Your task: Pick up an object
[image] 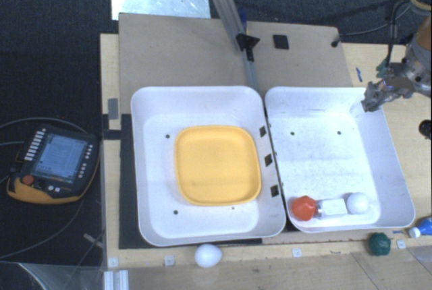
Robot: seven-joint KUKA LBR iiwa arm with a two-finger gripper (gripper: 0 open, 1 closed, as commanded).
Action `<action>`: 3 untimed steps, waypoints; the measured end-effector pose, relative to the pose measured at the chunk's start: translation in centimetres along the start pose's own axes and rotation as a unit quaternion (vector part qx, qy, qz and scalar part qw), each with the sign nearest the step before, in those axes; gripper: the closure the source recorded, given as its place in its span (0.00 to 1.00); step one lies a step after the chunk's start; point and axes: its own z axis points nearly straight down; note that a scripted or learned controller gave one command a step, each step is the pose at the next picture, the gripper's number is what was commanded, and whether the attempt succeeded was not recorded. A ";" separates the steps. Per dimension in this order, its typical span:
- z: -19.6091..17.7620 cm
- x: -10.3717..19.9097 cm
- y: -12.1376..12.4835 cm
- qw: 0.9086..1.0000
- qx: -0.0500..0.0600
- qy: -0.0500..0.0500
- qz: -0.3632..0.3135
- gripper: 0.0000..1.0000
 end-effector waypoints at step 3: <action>1.3 14.2 2.7 1.000 0.002 0.001 -0.001 1.00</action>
